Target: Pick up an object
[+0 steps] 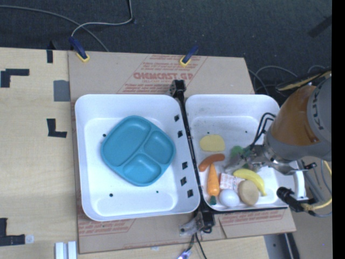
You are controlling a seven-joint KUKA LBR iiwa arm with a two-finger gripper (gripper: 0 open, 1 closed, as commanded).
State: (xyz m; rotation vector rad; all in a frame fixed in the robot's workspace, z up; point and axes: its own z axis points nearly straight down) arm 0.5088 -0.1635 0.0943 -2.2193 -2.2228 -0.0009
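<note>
1. Camera view: the claw [252, 156] is seen low in the right bin [226, 102], over the toy food heap. Whether it is released or clenched cannot be told; no object is seen gripped.
2. Nearest candidate is judged to be the banana [251, 178], lying just beside the claw, touching the potato [248, 192] and the white packet [228, 181].
3. Its long axis runs from upper left to lower right, curved, with the lower tip pointing toward the bin's near-right corner.
4. For a clean grasp, the claw should be closed across the banana's short axis at mid-length, and descent kept vertical so neighbours are not nudged.
5. The carrot [213, 181] and sausage [211, 161] lie further left. The blue plate [138, 150] sits alone in the left bin [91, 144].
</note>
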